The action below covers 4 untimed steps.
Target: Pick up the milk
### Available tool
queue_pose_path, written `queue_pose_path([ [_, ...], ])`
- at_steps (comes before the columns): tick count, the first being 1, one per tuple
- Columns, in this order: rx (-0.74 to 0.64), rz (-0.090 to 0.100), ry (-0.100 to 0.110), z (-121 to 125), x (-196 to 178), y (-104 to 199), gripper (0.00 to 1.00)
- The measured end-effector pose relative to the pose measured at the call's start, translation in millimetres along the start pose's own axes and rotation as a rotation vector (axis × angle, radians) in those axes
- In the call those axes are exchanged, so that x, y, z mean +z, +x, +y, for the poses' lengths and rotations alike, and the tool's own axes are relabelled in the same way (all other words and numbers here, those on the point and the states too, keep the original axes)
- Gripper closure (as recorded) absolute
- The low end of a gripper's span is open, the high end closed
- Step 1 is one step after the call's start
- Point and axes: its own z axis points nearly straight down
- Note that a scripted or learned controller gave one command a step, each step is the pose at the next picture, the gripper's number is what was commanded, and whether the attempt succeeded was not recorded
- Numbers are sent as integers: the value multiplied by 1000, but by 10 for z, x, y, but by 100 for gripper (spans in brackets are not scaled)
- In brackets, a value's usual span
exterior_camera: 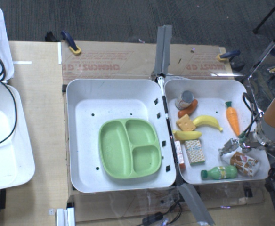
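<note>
The milk point(245, 164) is a small brown and white carton lying on its side in the near right corner of the right bin point(208, 89). My gripper point(230, 147) reaches in from the right and hangs low over the bin floor, just up and left of the carton. It is close to the carton's upper left corner, and nothing shows in its grasp. The grey arm with its orange band point(272, 119) enters over the bin's right wall.
The right bin also holds a green bottle point(219, 173), a carrot point(232, 118), a banana point(207, 122), a cheese wedge point(185, 124), a sausage point(188, 108), a can point(187, 97) and a patterned box point(194, 151). The left bin point(81, 126) holds a green divided plate point(130, 148).
</note>
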Motion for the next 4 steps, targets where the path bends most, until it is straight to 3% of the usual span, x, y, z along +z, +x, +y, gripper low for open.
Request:
queue_pose_path([
  [1,4,-7,-3,1,-92,-22,100],
  [2,1,-2,0,2,-86,0,0],
  [3,2,-5,-2,9,-178,-6,100],
  [4,2,-4,0,8,-176,-3,0],
])
